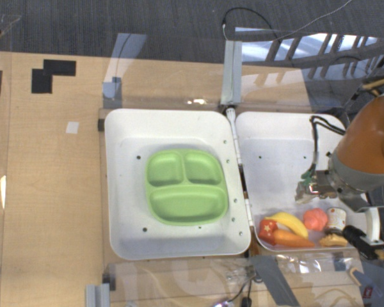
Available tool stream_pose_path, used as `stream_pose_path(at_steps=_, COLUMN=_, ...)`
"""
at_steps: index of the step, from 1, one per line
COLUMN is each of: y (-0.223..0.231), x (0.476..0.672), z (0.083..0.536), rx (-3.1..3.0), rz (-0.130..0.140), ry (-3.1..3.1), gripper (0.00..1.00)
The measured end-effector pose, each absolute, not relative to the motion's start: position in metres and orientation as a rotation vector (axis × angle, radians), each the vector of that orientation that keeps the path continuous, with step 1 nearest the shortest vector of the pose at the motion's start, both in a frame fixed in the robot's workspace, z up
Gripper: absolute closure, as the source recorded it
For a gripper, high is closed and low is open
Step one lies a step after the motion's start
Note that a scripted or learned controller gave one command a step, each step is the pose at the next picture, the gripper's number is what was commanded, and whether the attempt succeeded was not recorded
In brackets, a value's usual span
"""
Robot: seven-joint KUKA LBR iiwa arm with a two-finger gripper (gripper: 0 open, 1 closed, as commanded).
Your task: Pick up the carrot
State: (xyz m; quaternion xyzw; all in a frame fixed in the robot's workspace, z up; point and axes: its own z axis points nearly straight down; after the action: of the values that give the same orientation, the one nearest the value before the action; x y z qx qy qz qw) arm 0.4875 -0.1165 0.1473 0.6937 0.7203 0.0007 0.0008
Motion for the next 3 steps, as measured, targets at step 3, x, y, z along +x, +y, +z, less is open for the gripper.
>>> stream_pose_path(at_steps=3, y=-0.201, x=0.494, z=0.115, rx=2.125, rz=0.013, ry=2.289, gripper=1.00)
